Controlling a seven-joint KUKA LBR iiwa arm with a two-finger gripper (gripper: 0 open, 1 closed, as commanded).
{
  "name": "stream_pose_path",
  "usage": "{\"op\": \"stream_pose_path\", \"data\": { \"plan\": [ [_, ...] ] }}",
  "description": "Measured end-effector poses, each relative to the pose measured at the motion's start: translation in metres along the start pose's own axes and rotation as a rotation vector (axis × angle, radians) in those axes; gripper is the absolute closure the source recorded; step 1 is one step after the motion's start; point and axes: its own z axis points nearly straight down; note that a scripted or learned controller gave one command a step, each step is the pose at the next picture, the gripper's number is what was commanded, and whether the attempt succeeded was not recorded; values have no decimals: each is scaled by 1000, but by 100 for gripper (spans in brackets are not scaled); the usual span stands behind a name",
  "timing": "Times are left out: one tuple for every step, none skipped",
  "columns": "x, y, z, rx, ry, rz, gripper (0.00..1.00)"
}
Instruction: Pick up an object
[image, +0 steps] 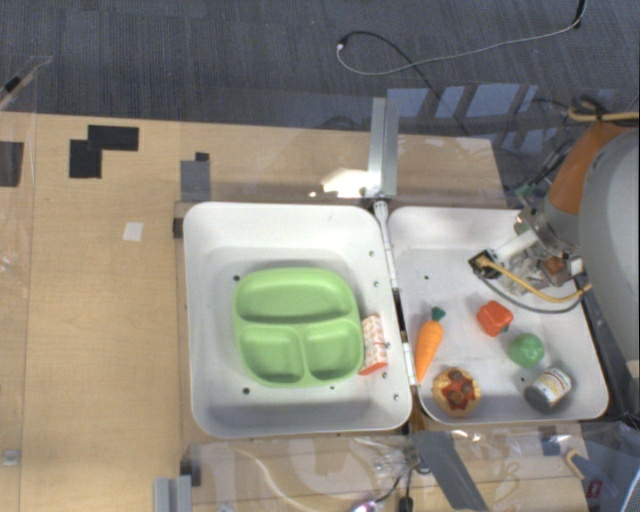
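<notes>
The right bin (440, 232) holds an orange carrot (428, 343) with a green top, a red pepper-like toy (494, 318), a round green toy (526, 350), a small grey can (548, 387) lying on its side and a round pizza-like toy (456, 389). My gripper (540, 262) hangs over the right bin's far right part, above and behind the red toy, and I see nothing held in it. The arm comes in from the right edge.
The left bin (205, 300) holds a green divided plate (296, 325), with a small red and white packet (373, 344) lying against the plate's right edge. A metal divider (390, 270) runs between the two bins. Wooden bench surrounds them.
</notes>
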Motion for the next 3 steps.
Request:
{"op": "stream_pose_path", "data": {
  "plan": [
    [-29,-4,3,-2,6,180,100],
    [-86,-16,2,-3,5,190,100],
    [-86,-16,3,-4,4,191,0]
  ]
}}
